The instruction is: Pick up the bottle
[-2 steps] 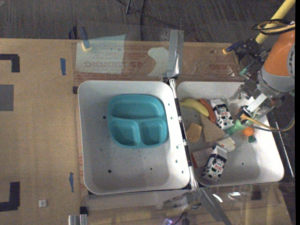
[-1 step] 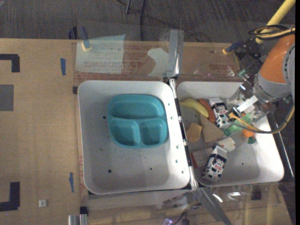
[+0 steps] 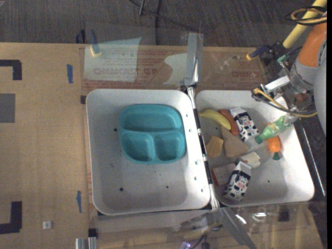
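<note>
Bench: tan board (image 3: 46, 154) carrying both bins, with black and blue tape marks on its left part.
Left bin: white tray (image 3: 104, 180) holding a teal divided plate (image 3: 152, 133) — one long compartment above two smaller ones.
Right bin: white tray (image 3: 290, 183) crowded in its upper left half.
Arm: grey, orange band (image 3: 314, 45), reaching in at the upper right with yellow and black cables around the wrist.
Gripper: gripper (image 3: 296, 108) sits over the right bin's upper right corner, just above the bottle's cap end; whether it is parted or closed, I cannot tell.
Bottle: green bottle (image 3: 272, 128) lying tilted near the bin's right wall, upper end toward the gripper — possibly touching it.
Cartons: one cow-print carton (image 3: 245, 123) left of the bottle, another (image 3: 237, 180) lower down.
Banana: yellow banana (image 3: 217, 118) near the divider.
Carrot: small orange carrot (image 3: 275, 146) just below the bottle.
</note>
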### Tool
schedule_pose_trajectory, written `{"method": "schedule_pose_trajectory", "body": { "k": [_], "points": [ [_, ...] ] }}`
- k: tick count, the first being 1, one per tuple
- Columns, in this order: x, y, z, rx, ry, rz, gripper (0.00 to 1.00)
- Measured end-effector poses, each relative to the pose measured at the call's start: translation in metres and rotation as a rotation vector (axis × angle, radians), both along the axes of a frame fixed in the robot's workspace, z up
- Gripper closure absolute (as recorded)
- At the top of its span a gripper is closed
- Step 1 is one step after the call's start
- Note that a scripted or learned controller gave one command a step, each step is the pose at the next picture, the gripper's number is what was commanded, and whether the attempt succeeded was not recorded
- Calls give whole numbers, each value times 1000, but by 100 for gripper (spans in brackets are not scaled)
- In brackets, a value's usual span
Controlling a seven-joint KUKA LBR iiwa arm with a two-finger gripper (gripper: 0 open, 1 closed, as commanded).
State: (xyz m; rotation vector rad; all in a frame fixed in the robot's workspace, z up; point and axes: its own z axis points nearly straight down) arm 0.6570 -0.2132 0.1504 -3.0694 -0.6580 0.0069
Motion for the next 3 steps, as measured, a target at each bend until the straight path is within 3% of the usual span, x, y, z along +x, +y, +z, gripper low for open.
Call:
{"method": "schedule_pose_trajectory", "body": {
  "k": [1,2,3],
  "points": [
    [-33,-8,6,2,5,-214,0],
    [-31,-6,-34,1,-7,-210,0],
    [-36,-2,-42,-5,-41,-208,0]
  ]
}}
